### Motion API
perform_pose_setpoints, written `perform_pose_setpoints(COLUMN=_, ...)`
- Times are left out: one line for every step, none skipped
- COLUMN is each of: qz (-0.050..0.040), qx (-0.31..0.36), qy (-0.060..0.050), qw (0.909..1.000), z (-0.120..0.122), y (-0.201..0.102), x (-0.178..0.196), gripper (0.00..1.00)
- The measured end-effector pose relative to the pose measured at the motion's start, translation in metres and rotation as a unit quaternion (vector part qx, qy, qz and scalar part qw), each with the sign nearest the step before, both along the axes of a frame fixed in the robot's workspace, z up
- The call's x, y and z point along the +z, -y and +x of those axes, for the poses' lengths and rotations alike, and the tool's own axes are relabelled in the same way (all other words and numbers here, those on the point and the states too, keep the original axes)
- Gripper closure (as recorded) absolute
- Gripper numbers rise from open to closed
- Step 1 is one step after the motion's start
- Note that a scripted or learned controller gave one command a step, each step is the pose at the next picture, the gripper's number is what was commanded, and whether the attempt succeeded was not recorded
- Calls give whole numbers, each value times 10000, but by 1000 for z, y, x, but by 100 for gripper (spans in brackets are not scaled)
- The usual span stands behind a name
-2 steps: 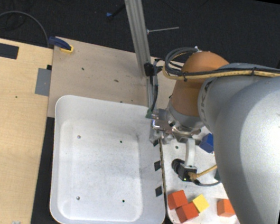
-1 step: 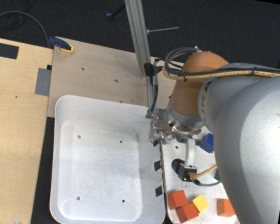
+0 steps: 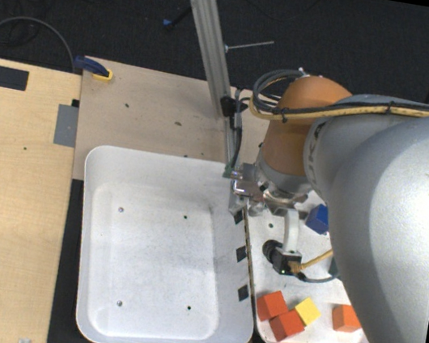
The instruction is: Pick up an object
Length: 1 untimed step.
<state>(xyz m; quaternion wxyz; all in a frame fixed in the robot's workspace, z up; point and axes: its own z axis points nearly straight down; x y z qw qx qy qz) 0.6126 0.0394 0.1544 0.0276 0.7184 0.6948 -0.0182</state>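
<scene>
Yellow block point(image 3: 307, 311) beside orange block point(image 3: 287, 325)

A fixed overhead camera looks slantwise down on both bins point(image 3: 149, 262).

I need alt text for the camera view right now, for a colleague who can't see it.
The grey arm's end effector hangs over the far end of the right bin, near a blue block. Three orange blocks and a yellow block sit at that bin's near end; the left bin lies alongside.

Orange blocks point(image 3: 273, 304), yellow block point(image 3: 307, 310), perhaps blue block point(image 3: 318, 218).
</scene>
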Motion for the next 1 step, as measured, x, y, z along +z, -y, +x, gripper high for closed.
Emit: perform_pose_setpoints(qz=161, qx=74, qy=-63, qw=9998, z=-4, y=-20, x=-5, gripper=100)
